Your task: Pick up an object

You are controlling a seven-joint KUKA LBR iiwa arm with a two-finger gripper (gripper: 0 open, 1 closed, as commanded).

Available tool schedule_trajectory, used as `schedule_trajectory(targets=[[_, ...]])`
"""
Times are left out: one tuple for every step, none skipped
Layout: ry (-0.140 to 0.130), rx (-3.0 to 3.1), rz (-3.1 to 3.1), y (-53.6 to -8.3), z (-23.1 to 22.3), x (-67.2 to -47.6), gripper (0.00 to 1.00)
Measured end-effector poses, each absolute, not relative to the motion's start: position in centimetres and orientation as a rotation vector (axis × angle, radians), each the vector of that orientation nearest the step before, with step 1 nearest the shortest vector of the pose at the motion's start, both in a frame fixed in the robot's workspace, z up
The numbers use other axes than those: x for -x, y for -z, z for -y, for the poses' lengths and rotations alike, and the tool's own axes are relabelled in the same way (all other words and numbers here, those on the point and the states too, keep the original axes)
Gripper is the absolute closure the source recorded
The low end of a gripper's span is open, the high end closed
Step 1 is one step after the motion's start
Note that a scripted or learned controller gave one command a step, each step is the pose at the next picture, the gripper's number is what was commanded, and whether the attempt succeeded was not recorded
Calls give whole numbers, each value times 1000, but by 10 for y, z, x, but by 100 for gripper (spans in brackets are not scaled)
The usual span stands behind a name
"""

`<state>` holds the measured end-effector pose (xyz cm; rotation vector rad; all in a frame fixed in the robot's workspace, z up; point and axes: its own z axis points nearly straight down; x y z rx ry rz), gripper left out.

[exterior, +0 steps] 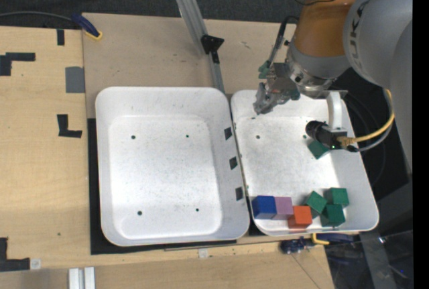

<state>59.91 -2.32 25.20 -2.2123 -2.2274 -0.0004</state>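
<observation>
My gripper (260,105) hangs over the far left corner of the right bin (281,147); it is shut and tapers to a point with nothing between the fingers. Along the bin's near edge lies a row of small blocks: a blue cube (264,206), a purple cube (283,205), an orange cube (301,216) and three green blocks (332,214). Another green block (319,149) sits by the right wall, well apart from the gripper.
The left bin (161,167) stands beside the right one, their rims touching. A slanted metal pole (191,6) crosses the bench behind the bins. A black fitting with a cable (322,131) hangs off the arm over the right bin.
</observation>
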Motion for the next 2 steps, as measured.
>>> schedule_trajectory(targets=[[-3,2212,2226,-234,-26,-589,100],[-3,2212,2226,-222,-78,-584,100]])
